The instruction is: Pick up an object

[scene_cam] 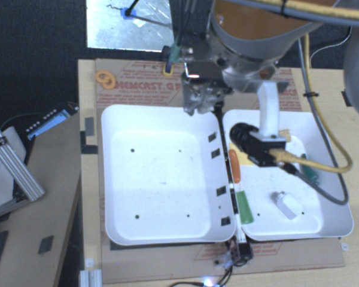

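In the camera view, the arm reaches in from the right and the gripper [198, 104] hangs over the far edge of the left bin [110, 160], close to the seam where the two bins meet. From this angle it cannot be told whether the gripper is open or closed, and nothing can be seen held in it.

The loose things lie in the right bin [326, 223], all nearer the camera than the gripper and to its right. An orange stick [234, 165] lies along the bin's left wall, just beside the seam. A green block [244, 207] lies in line with it, nearer the front. A small white block [287, 205] sits well apart from the gripper, toward the bin's front right. A dark green piece [309, 174] is partly hidden by the robot's cables.

An orange ring [105, 78] lies on the cardboard beyond the left bin.
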